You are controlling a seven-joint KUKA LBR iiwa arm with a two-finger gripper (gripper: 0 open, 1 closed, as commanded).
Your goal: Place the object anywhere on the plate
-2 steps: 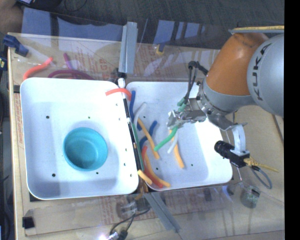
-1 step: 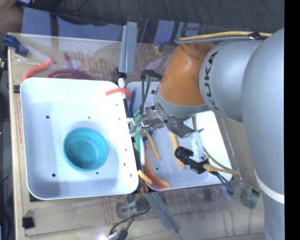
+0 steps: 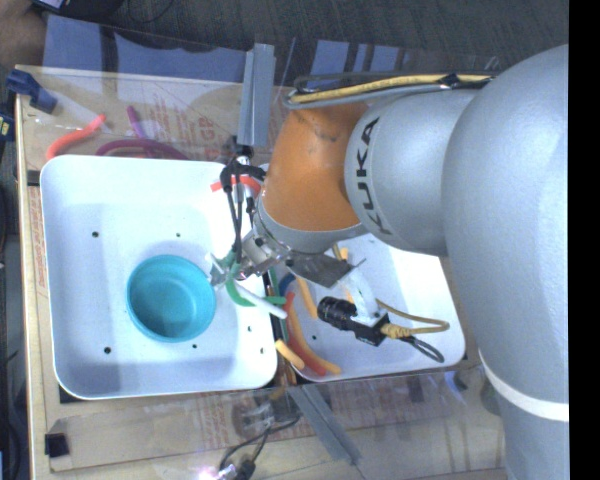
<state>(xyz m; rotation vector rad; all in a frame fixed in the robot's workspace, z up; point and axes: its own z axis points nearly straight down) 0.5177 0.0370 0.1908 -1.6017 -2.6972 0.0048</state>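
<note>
Gripper point(image 3: 230, 268) beside teal plate point(image 3: 171, 298); green object point(image 3: 242, 296) slanting

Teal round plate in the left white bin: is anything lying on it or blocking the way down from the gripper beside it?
Nothing visible does. The teal round plate sits bare in the left white bin, and the gripper hangs by the plate's right rim, over the bin's edge. Small green and white pieces show at the gripper; whether it holds them is unclear.
</note>
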